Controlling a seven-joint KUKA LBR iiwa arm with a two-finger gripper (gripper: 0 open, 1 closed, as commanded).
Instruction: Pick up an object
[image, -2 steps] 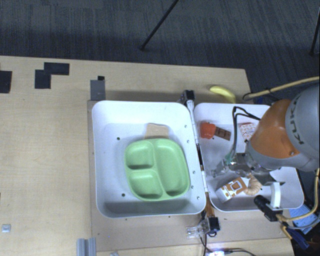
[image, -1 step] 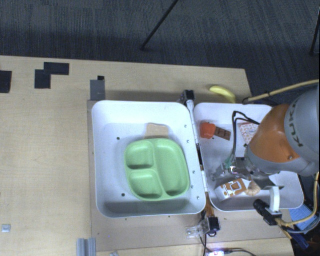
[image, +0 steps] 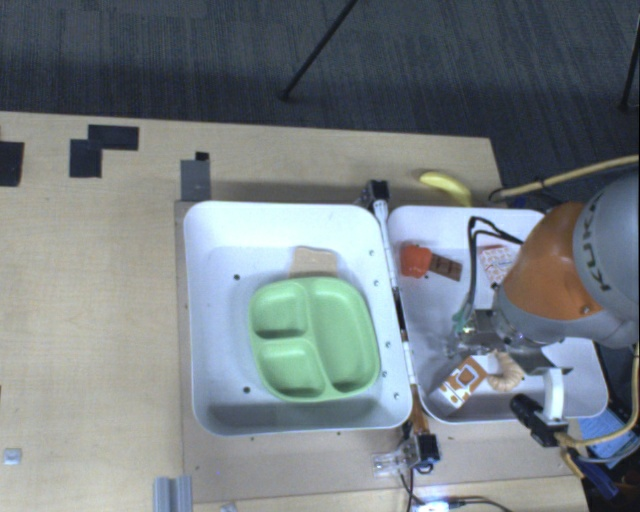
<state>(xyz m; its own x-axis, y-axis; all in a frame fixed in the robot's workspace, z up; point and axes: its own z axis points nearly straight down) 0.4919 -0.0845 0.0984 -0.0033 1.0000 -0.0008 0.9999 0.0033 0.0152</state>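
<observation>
Grey and orange, the arm (image: 560, 285) hangs over the right bin (image: 585, 395), its gripper (image: 478, 350) low near the front edge by a small orange-and-white packet (image: 461, 383); finger state cannot be told. An orange block (image: 415, 261) lies near the back-left corner. A green divided tray (image: 315, 337) fills the left bin (image: 215, 300).

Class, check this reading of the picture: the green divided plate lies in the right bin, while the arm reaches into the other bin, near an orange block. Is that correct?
Not quite. The camera view shows the green divided plate in the left bin, not the right one. The rest holds: the arm reaches into the other bin, the right bin, where the orange block lies.
</observation>
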